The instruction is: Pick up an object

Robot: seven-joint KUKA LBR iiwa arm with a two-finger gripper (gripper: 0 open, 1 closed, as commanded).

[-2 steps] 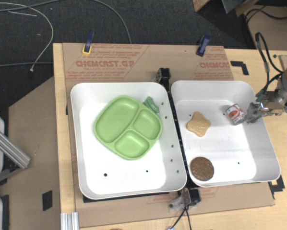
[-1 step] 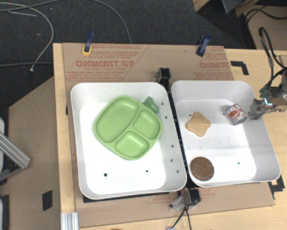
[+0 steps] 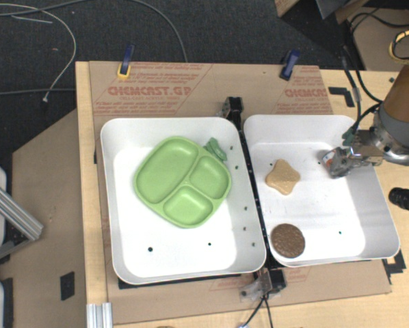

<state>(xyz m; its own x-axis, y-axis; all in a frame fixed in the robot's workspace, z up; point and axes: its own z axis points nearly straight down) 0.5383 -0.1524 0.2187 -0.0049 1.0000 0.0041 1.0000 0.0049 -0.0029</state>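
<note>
Over the right bin, near its upper right part, we see the pincer at the end of the grey arm, which enters from the right. Whether its fingers are parted or closed we cannot tell; nothing shows between them. To the left of the pincer, apart from it, we find a tan star-shaped piece lying on the bin floor. Nearer the front edge of the same bin we note a brown round disc, well apart from the pincer. Across the divide, the left bin bears a green divided plate, with a small dark green piece touching its upper right rim.
</note>
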